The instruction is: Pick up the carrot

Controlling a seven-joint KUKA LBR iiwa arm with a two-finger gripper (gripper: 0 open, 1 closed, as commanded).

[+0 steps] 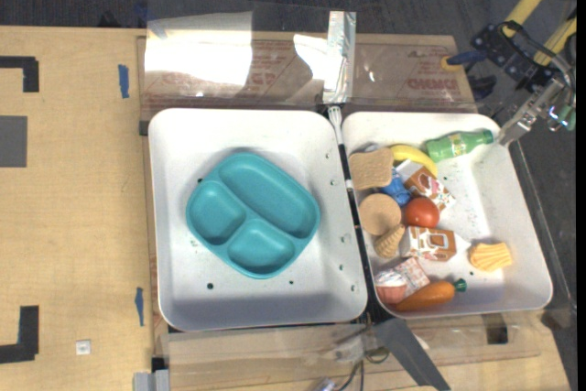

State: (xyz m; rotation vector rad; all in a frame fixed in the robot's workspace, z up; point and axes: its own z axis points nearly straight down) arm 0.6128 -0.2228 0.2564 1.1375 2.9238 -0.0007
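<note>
The bench bears two white bins; the left bin holds a teal divided plate. In the right bin, the carrot lies along the near wall, its long axis almost level, green tip toward the bench's right edge. The hand is well apart, above the bin's far right corner beside a green bottle. It is small and tangled with dark parts; open or closed, I cannot tell.

Bright overhead light; glare on clear panel; slightly soft.
</note>
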